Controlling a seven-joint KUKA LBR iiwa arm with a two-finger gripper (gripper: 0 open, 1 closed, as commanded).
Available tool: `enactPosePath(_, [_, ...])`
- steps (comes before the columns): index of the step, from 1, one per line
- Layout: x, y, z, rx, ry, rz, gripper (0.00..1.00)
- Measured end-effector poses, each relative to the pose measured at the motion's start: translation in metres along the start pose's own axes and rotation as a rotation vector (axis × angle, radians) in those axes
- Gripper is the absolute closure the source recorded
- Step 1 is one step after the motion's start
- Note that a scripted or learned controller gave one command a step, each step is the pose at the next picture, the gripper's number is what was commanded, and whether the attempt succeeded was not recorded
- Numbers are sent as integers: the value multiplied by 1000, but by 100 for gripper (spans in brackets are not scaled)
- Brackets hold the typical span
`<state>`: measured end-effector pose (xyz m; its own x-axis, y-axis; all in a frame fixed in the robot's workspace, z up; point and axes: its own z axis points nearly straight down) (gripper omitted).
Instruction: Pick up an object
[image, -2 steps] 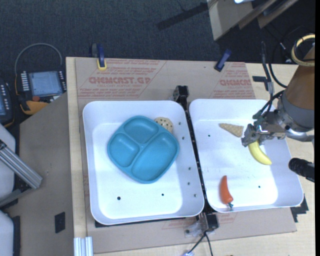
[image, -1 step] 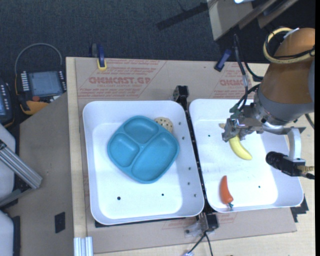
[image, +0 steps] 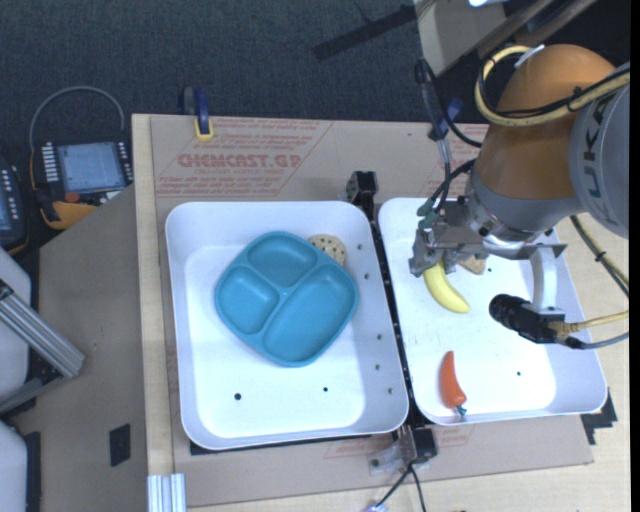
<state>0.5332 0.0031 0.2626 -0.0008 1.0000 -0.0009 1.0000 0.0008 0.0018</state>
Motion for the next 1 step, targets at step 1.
enactPosePath(1, [50,16,17,0,1,-3,100])
